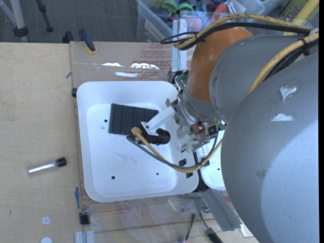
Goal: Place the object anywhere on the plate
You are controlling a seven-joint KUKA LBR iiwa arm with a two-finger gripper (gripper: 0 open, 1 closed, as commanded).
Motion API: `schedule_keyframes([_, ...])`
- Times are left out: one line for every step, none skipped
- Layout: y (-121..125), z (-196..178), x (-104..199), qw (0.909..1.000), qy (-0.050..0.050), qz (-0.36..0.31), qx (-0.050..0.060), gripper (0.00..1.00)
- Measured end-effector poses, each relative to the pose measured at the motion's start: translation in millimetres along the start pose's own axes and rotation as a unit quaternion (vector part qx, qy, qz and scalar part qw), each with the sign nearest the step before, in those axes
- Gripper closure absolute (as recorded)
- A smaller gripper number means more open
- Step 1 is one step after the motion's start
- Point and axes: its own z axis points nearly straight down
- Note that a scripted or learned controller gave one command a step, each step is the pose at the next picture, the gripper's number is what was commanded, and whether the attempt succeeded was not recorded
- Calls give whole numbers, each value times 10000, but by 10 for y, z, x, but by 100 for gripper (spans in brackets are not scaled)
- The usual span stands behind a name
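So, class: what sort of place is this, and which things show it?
Probably a robotics lab or test bench. A big grey robot arm reaches over a white bin on a wooden bench, with a tub of mixed toys behind.

Bright, even overhead light (soft shadows only); white glare streaks on the glossy sheet [126, 67] beyond the bin [101, 181], small highlights on the grey arm [273, 135], which looms slightly soft; the counter [30, 110] is sharp
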Motion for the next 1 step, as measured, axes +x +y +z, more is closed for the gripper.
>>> schedule_keyframes([-775,-121,253,9820,-14,-1891,4,100])
